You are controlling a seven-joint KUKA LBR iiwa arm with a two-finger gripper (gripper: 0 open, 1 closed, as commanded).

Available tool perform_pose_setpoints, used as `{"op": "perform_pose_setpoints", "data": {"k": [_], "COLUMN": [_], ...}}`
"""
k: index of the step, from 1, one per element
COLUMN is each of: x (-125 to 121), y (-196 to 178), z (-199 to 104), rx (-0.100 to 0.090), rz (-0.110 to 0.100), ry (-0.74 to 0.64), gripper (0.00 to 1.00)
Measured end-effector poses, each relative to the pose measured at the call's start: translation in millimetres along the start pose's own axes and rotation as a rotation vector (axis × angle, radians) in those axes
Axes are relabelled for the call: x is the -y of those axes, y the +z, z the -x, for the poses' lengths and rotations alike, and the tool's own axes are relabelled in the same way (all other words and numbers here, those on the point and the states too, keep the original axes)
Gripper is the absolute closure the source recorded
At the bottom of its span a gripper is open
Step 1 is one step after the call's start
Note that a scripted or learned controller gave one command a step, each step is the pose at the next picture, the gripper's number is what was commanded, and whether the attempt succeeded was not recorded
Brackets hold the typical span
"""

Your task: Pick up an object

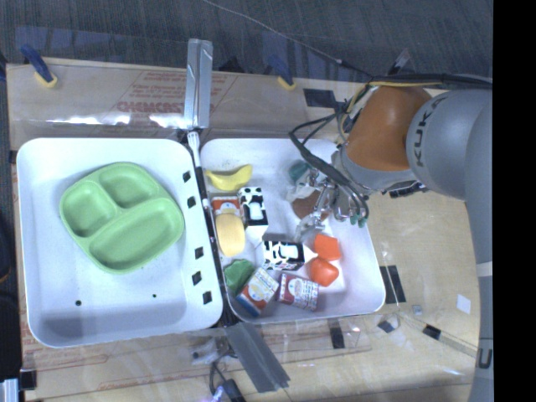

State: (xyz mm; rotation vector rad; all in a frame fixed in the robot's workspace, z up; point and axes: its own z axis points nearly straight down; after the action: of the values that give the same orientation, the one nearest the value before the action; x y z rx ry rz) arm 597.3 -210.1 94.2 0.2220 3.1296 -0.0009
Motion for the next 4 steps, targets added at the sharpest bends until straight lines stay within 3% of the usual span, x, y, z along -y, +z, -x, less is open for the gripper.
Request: {"op": "perform_pose_setpoints", "data": {"k": [1, 2, 3, 4], "x": [-58.2, 4.5, -29.5, 0.3], "y": [0.6, -77.4, -10.2, 1.9], "z": [14.8, -16.7, 27.1, -11.2], "rx": [0.001, 0.002, -0.005, -0.003], "rz": [0.002, -0.003, 0.003, 0.001], "ry": [-0.089, -0.307, -0.396, -0.319], "gripper": [0.0, 0.0, 0.0, 0.0]}}
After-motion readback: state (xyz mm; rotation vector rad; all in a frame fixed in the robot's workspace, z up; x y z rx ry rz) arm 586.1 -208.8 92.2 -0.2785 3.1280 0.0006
